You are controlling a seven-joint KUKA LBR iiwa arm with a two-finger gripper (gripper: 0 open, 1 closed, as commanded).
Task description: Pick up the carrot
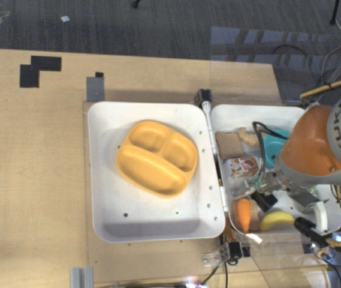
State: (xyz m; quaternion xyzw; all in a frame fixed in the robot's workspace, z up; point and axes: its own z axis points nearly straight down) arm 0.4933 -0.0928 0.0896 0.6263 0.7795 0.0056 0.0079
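The carrot (243, 215) is a short orange piece lying at the near-left corner of the right bin (290, 111). My gripper (262, 198) hangs low over that bin, just right of and slightly above the carrot's top end, close to it. The arm's orange band (310, 146) rises behind it and hides the middle of the bin. Nothing shows as held.
A yellow banana-like piece (276, 221) lies right beside the carrot. A brown block (229, 141), a printed packet (242, 168) and a teal object (272, 150) sit farther back. The left bin (107, 221) holds a yellow divided plate (157, 157). Cables run at the near right.
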